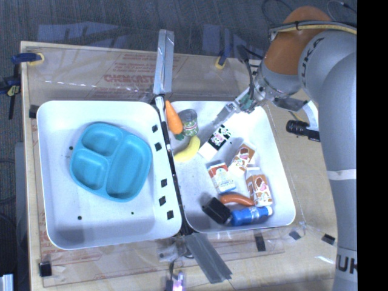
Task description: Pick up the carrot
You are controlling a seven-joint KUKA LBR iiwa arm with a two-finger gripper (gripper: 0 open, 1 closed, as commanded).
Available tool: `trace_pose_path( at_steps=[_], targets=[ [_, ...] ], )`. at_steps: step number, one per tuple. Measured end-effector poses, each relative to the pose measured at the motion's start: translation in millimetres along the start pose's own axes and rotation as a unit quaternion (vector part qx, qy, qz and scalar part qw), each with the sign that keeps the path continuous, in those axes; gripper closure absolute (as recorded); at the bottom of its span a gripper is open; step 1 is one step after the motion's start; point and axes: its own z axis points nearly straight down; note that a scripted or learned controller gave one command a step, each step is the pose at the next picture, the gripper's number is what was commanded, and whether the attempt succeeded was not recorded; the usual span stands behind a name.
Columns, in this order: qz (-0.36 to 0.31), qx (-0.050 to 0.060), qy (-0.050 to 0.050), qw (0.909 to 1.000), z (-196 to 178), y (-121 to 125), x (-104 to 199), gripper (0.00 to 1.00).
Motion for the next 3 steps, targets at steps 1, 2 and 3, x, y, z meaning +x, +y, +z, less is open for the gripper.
trace_pose_path(
  at_steps=[1,2,3],
  targets=[
    [-0.103,0.0,-0.001,0.9947,-57,5,8,0.0],
    [-0.128,0.001,0.001,0.9918,34,33,70,0.0],
    [-0.079,0.001,0.0,0.9969,89,35,69,0.0]
  ],
)
